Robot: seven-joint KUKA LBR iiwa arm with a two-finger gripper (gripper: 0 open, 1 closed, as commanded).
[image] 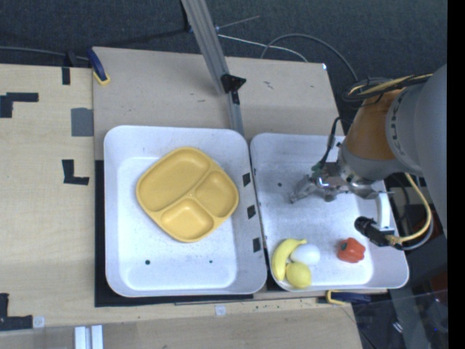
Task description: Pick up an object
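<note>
While the arm (392,129) leans in over the right bin (272,155), its gripper (299,193) hangs low above the bin's bare white floor, the two metal fingers (296,195) pointing toward the divide between the bins. They look spread a little apart with nothing between them (the tips are small and grey against the speckled plastic, so the gap is hard to read precisely). No object touches them.

The things to pick sit well below the fingers, toward the near edge of the same bin. A yellow banana (285,254) curves along the near-left corner, with a white egg-shaped piece (307,254) tucked against it and a yellow lemon (298,274) just under both, the three bunched together and touching. Off to the other side of that cluster, nearer the arm's body than the fingertips are, lies a small red pepper (351,250) on its own, apart from the yellow group.

Beyond the fingertips, across the divide, the left bin (116,195) holds a yellow divided plate (187,193) with three compartments, sitting turned at an angle in the bin's upper half. A grey metal post (211,42) slants down from the far side of the bench and ends at the top of the seam between the bins.
</note>
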